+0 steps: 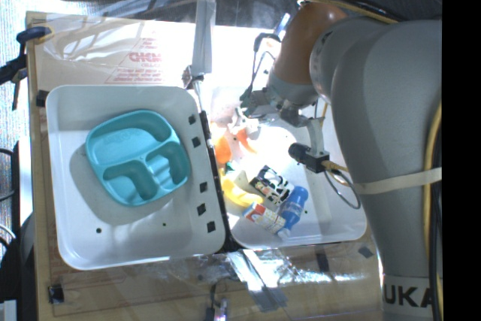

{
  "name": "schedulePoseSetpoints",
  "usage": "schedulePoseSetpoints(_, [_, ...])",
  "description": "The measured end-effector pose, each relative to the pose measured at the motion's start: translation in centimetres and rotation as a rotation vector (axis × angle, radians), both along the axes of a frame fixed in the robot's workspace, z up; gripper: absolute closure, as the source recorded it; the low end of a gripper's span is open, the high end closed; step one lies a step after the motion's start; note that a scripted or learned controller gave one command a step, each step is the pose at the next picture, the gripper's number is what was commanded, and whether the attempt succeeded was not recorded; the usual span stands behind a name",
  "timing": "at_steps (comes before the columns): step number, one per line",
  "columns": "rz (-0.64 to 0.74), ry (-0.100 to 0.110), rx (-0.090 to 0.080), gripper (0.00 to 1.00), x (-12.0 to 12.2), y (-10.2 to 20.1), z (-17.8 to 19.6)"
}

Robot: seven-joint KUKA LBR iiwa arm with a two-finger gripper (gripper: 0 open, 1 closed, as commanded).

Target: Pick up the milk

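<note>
The milk looks like the small carton with black and white patches [271, 183], lying tilted in the middle of the right bin [342, 225]. Touching it on the lower right is a blue bottle [294, 207], and a red and white carton [263, 215] lies just below it. My gripper [246, 116] hangs over the bin's far left part, above and to the left of the milk, well apart from it. Bright glare washes out the gripper's tip. An orange toy [228, 146] lies just under the gripper.
A yellow piece [234, 192] lies against the wall between the bins. The left bin [68, 237] holds a teal divided plate [137, 158] on a grey plate. The arm's bulk covers the right bin's right side. A clear plastic sheet [113, 49] lies behind the bins.
</note>
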State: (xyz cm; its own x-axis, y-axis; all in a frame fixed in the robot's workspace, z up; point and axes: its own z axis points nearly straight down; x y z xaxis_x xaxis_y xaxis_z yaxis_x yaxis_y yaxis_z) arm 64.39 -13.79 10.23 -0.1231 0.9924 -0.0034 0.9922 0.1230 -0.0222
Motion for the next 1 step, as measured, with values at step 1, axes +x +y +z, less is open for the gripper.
schedulePoseSetpoints(1, [-0.053,-0.021,0.005,1.0,0.7,2.71,6.49])
